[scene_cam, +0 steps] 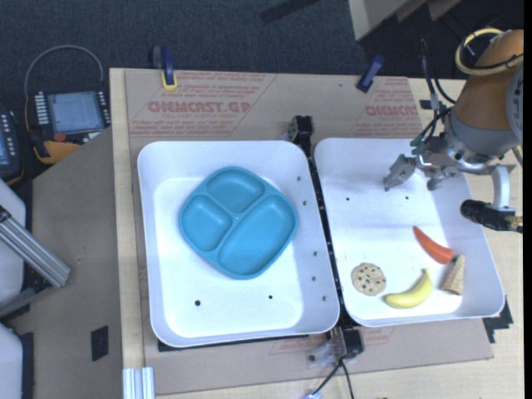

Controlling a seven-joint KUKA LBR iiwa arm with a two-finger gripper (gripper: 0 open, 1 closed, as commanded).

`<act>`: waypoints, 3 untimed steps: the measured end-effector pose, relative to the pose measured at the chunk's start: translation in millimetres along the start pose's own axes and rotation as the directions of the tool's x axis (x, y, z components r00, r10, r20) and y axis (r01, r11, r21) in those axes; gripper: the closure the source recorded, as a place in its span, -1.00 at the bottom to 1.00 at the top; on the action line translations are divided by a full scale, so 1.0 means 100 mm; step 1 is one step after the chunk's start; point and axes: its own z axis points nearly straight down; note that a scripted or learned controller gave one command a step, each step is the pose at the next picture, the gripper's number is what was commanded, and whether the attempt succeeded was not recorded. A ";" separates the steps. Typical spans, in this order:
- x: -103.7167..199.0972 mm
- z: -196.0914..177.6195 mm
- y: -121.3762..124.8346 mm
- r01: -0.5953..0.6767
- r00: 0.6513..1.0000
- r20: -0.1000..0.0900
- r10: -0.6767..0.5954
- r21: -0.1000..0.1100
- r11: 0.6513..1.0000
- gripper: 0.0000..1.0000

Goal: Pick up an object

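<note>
— Bins first: the left bin [158, 248] carries a blue divided plate [238, 232]; the right bin [366, 181] has the small things, all gathered in its near right corner.

— Where does the arm stand?

— The arm [490, 98] reaches in from the right, and its gripper [413, 173] hangs over the far part of the right bin. Its fingers are spread wide with nothing between them.

— What could it take?

— Going down in size: a yellow banana [410, 293], an orange-red carrot [433, 243], a tan wedge [454, 274] that I cannot identify, and a round cookie [368, 278].

— Which lies handiest?

— The carrot, I judge. It is the nearest to the claw, lying toward the camera and slightly right of it, with bare bin floor between them.

— How does it point?

— Its long axis runs on a slant, from upper left down to lower right, the lower end just beside the wedge. The banana lies beyond it, curved, its axis rising toward the right. A grasp on the carrot would likely want the fingers closing across that slant, not along it.
</note>
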 end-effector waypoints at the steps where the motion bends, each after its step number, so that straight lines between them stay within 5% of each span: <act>1: 0.01 0.54 -0.01 -0.001 1.000 0.000 0.001 0.001 1.000 -1.00; 2: 0.00 0.39 0.01 -0.001 1.000 0.002 0.001 -0.007 1.000 1.00; 3: -0.07 -0.07 0.01 -0.002 1.000 0.005 0.002 -0.014 1.000 1.00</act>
